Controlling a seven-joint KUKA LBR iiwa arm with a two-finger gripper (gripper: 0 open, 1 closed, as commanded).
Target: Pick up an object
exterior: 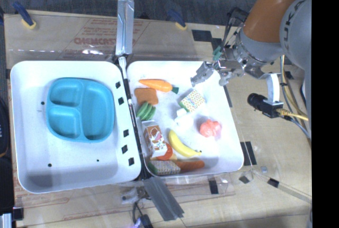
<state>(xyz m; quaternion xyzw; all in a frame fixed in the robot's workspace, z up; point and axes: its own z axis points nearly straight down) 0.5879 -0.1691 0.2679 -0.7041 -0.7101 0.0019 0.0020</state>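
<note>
The jaws (210, 76) hang released over the right bin (225, 155), grasping nothing. They sit just right of the carrot (155, 84), above the patterned box (192, 100).

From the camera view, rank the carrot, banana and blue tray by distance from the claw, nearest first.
Claw sits at the right bin's upper right.
1. Carrot, right bin's top.
2. Banana, right bin's lower middle.
3. Blue tray, left bin.
</note>
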